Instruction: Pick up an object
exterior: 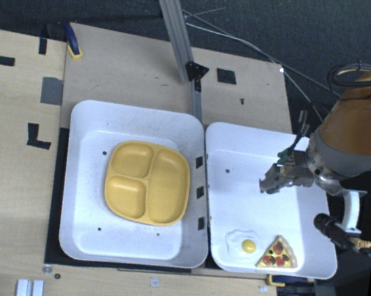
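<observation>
A toy fried egg [241,243] and a toy pizza slice [278,253] lie side by side at the near edge of the right bin [240,151]. A yellow divided plate [147,182] rests in the middle of the left bin [87,164]. My gripper [271,182] hangs over the middle of the right bin, above and behind the egg and the pizza slice, touching neither. Nothing shows between its dark fingers.
A slanted metal bar [178,30] runs down from the top to the gap between the bins. The orange-banded arm [356,127] covers the right bin's far right corner. Tape marks dot the wooden bench [7,153] at left.
</observation>
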